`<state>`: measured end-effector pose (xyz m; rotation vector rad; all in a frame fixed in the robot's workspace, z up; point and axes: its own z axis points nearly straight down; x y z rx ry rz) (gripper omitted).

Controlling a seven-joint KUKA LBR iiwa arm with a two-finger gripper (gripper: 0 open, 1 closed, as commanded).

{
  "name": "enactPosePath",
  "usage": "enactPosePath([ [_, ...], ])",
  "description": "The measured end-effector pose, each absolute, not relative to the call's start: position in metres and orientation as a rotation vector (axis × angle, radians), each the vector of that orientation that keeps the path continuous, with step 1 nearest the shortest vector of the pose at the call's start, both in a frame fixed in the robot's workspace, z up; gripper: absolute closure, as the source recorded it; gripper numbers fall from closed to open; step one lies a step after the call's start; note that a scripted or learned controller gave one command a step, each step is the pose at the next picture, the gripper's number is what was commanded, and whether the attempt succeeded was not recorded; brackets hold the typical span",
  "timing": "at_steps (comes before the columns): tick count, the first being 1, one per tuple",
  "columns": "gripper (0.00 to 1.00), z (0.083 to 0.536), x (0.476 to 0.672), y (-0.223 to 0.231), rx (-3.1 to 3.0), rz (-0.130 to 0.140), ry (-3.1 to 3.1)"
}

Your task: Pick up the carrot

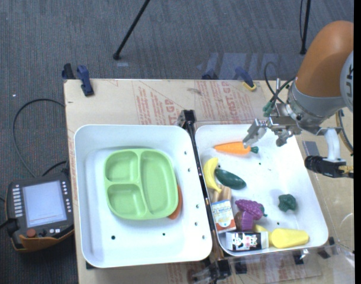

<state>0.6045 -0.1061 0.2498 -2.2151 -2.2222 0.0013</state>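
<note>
Nearby, at the right bin's (310, 194) front, a yellow lemon (289, 238); further back, the carrot (232, 148) lying flat by the far wall; just right of the carrot, the gripper (266, 135), fingers spread, holding nothing.

Surface (127, 99): pale board with red printed lettering, set on dark carpet (50, 34). Blue clamps at far edge: one at left corner (84, 79), more toward right (242, 74). Two shallow white bins directly on it, side by side, touching at middle: left bin (89, 218), right bin (308, 188). Black clip (188, 118) at far end of their joint.
</note>
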Motion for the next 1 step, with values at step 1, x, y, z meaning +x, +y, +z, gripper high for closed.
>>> enactPosePath([
  [1,0.0,0.0858,0.6411,-0.0993,-2.25,0.01,-2.174],
])
